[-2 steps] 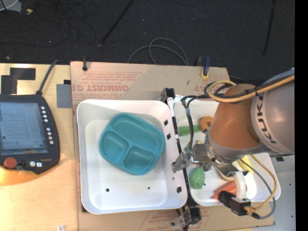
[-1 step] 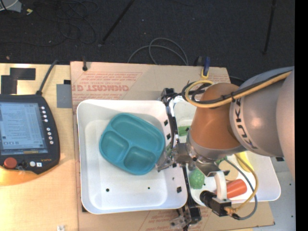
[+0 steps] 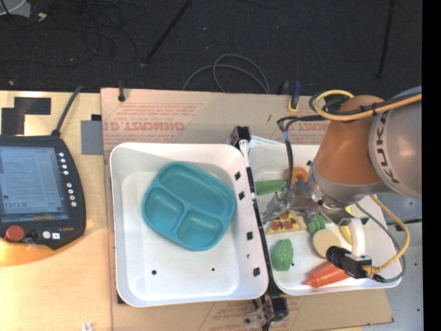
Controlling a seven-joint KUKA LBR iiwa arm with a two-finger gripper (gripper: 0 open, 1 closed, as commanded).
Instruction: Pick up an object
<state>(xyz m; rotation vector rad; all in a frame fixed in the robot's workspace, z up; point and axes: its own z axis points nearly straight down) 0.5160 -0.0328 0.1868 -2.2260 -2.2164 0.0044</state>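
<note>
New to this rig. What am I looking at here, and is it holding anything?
One camera, fixed above the bench, looks down at a slant. The grey and orange machine entering from the right is a robot arm; its pincer reaches into the right bin. That bin holds toy foods: a pizza slice, a green leafy piece, an orange carrot, a banana. The left bin holds a teal divided plate. The box at far left is a control pendant. Whether the pincer grips anything is too cluttered to tell.
</note>
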